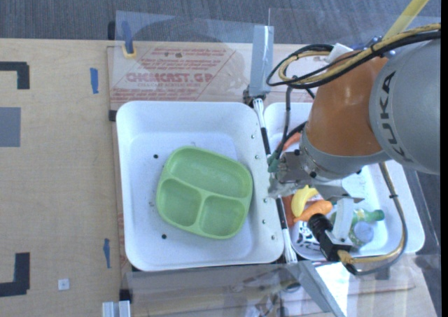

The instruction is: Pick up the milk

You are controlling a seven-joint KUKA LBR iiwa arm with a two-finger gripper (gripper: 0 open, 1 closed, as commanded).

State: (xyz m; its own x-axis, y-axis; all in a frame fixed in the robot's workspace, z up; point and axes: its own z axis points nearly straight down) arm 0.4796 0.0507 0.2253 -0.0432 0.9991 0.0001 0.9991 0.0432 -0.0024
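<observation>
arm point(392, 99) hangs over the right bin point(417, 231), with the gripper point(283, 175) at that bin's left wall; can't tell if it's open or closed, wrist hides it. milk point(303, 238), a black-and-white spotted carton as best i can tell, lies partly hidden in the right bin's front left corner. yellow banana point(301, 200) and orange carrot point(320, 206) are just behind it, a green-capped bottle point(365, 228) sits toward the right bin's front right, and a green divided plate point(203, 193) lies in the left bin point(136, 134) beside the right bin.

The arm point(414, 120) is smooth grey with dark KUKA lettering point(393, 118) (partly cut off), a rounded orange band point(343, 113) above the wrist, and black and yellow cables point(306, 48) looping beside it.
</observation>
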